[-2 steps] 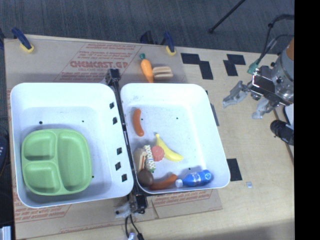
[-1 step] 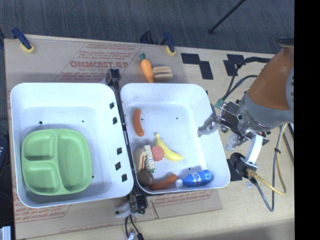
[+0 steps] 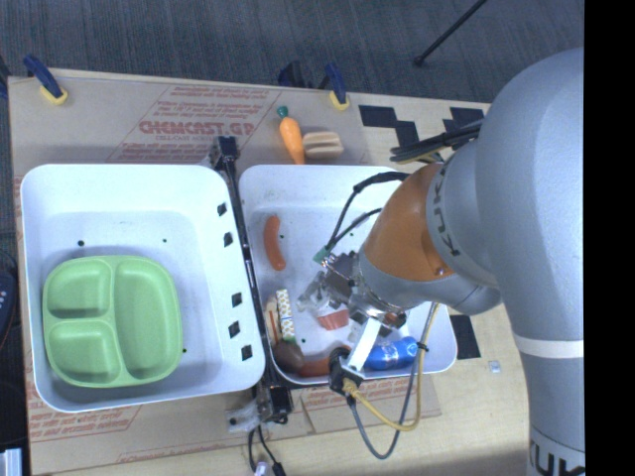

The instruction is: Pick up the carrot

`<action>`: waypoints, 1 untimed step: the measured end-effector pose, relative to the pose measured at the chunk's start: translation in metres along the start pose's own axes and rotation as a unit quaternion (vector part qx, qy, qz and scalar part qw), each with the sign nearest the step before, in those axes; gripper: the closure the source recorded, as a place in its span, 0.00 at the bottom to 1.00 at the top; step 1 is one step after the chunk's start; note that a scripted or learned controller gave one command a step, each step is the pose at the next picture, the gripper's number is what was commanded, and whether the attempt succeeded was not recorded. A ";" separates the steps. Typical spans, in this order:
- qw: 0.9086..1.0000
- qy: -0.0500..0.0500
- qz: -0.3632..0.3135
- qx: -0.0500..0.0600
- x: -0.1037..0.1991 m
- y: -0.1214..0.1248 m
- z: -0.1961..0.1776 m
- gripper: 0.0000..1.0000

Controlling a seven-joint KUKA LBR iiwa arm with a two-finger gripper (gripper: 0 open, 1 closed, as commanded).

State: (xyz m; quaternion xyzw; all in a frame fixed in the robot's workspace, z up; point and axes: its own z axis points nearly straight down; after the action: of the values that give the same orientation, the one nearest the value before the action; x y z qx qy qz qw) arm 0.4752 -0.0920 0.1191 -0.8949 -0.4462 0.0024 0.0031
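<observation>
The carrot [image 3: 291, 139], orange with a green tip, lies on the cardboard just behind the right bin [image 3: 298, 188], outside it and next to a tan bread-like piece [image 3: 322, 145]. My gripper [image 3: 340, 310] is down in the right bin's front half, over a small red item [image 3: 332, 319] and well in front of the carrot. The wrist and cables hide much of the gripper.
The right bin also holds an orange sausage [image 3: 273, 243], a striped block [image 3: 285, 313], a brown piece [image 3: 301, 366] and a blue object [image 3: 398, 352]. A green divided plate [image 3: 111, 317] sits in the left bin [image 3: 119, 191]. Clamps grip the bench's back edge.
</observation>
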 end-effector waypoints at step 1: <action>0.999 0.001 0.042 -0.002 -0.011 0.062 -0.112 0.00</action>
State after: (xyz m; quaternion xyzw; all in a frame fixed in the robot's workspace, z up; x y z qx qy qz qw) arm 0.5190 -0.1390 0.2302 -0.9129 -0.4081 0.0009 0.0011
